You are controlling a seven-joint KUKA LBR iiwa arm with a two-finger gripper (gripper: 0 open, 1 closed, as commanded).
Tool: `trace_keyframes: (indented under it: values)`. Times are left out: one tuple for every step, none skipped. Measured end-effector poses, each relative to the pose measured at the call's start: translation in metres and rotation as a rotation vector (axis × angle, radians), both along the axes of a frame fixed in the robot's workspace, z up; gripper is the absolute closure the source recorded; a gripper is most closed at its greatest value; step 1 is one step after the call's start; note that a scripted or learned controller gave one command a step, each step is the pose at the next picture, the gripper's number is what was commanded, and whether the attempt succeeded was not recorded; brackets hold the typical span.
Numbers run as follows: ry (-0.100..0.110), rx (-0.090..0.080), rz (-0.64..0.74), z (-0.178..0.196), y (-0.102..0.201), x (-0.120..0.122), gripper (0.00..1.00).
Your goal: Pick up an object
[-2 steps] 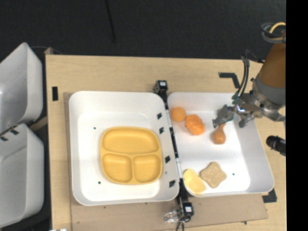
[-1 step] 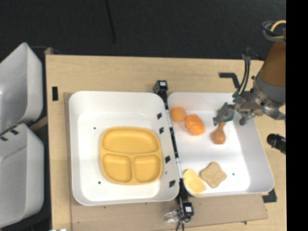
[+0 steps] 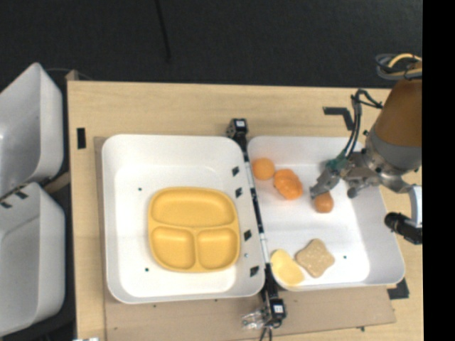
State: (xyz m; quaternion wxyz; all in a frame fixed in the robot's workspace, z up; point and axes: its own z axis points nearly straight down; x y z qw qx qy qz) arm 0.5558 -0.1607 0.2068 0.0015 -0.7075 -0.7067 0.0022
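1. Dark floor surrounds a pale wooden bench (image 3: 85, 212), seen from above at a slant; two white moulded shapes (image 3: 25, 183) stand off its left edge.
2. Left bin (image 3: 121, 162): shallow, white, with rounded corners, touching its neighbour along a clipped seam at mid-bench.
3. Right bin (image 3: 370, 254): same form, holding all the loose items.
4. Arm (image 3: 402, 123): grey with an orange band, entering from the right and leaning over the right bin's upper right part; dark cables loop beside it.
5. Yellow tray (image 3: 193, 227): three compartments, one wide above and two smaller below, lying flat in the middle of the left bin.
6. Gripper (image 3: 328, 183): low over the right bin, its dark fingers pointing down and to the left; nothing is visibly held, and how far apart the fingers stand cannot be told.
7. Beige biscuit-like piece (image 3: 315, 258): near the right bin's lower edge, touching the pale yellow round piece (image 3: 286, 267) at its left.
8. Larger orange lump (image 3: 288, 184): centre of the right bin, left of the gripper.
9. Orange ball (image 3: 264, 168): just beside that lump, toward the seam.
10. Small orange ball (image 3: 323, 203): directly below the gripper tips, very close to them; contact cannot be told.
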Motion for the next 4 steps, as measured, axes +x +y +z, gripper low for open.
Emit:
trace_keyframes:
  values:
    - [-0.001,0.000,-0.001,-0.044,-0.005,0.001,0.00]
    - [0.001,0.000,-0.001,-0.107,-0.011,0.002,0.00]
    - [-0.007,0.000,-0.006,-0.094,-0.012,0.005,1.00]
    - [-0.010,-0.001,0.004,-0.039,-0.005,0.013,1.00]
